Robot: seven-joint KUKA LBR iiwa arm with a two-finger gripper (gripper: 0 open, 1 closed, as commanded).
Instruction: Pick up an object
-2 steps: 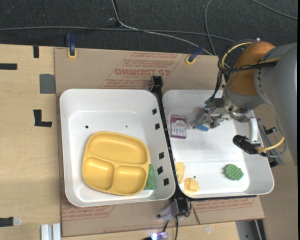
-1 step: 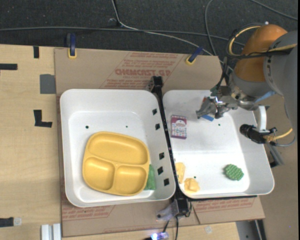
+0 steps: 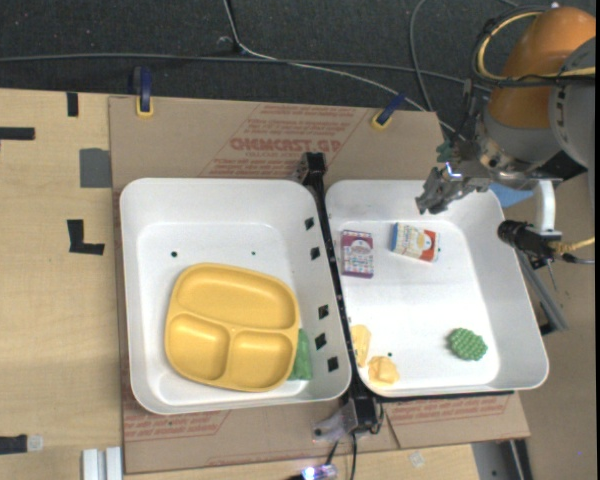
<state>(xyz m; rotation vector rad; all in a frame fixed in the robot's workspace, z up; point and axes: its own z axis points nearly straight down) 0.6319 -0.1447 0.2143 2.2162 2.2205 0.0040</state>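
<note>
My gripper (image 3: 431, 198) hangs over the far edge of the right bin (image 3: 500, 298), above and slightly right of a small white, blue and orange carton (image 3: 415, 241). A pink and white box (image 3: 357, 253) lies left of the carton. A green knobbly object (image 3: 467, 344) sits near the bin's front right. Two yellow pieces (image 3: 370, 356) rest at its front left corner. Nothing shows between the fingers.
The left bin (image 3: 150, 218) holds a yellow divided tray (image 3: 232, 326) with a green item (image 3: 302, 356) beside its right edge. A black divider (image 3: 325, 268) runs between the bins. Cables and clamps lie along the back of the cardboard.
</note>
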